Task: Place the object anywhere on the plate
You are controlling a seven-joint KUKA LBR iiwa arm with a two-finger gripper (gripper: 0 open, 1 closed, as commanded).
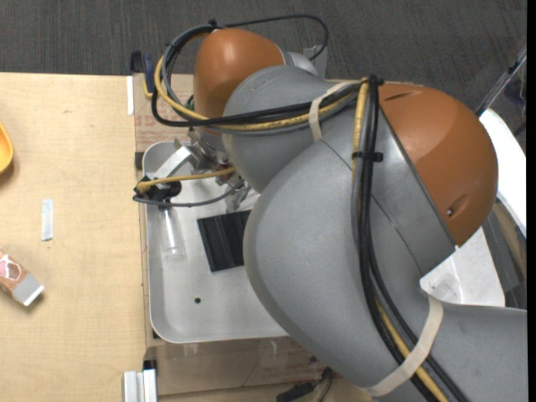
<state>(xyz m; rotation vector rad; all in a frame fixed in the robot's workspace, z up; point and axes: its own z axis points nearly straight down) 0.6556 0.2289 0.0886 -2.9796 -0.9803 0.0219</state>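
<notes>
Nearest to us, filling the right and centre of the camera view, is the grey arm [335, 224] with its two orange domes. It bends over a shallow white bin [167, 308] and reaches toward that bin's far left corner. Its gripper [201, 162] sits low there, partly hidden by the wrist and by yellow and black cables [251, 120]; we cannot tell how it is set or whether it holds anything.

Inside the bin lie a clear tube-like object [171, 234], just below the gripper, and a black ribbed rectangle [222, 241] beside it. We judge the tube is the thing to move, though we cannot be sure. We cannot pick out a plate.

To do this step well, we would secure the object firmly, lift straight up clear of the bin wall, then keep the cables from dragging anything.

On the wooden counter [75, 141] to the left lie a small packet [17, 279] and a pale strip [47, 220].
</notes>
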